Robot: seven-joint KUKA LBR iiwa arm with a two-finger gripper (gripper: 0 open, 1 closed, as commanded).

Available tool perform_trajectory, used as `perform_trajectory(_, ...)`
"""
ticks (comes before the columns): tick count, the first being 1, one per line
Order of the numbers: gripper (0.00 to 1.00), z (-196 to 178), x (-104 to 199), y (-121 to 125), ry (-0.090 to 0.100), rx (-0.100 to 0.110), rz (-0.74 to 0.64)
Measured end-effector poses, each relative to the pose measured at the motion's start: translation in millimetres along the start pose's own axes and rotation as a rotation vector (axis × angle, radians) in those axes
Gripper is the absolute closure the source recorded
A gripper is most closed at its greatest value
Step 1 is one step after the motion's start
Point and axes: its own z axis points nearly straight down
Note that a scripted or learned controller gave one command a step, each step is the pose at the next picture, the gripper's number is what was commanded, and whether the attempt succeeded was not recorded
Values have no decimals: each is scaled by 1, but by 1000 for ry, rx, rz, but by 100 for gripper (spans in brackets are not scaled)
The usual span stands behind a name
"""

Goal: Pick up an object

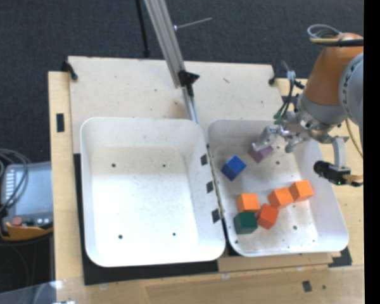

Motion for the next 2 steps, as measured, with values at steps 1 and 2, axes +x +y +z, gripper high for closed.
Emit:
perform_trajectory(1,0,43,3,5,-1,-2,-4)
perform_trajectory(2,100,30,1,4,0,-2,-4)
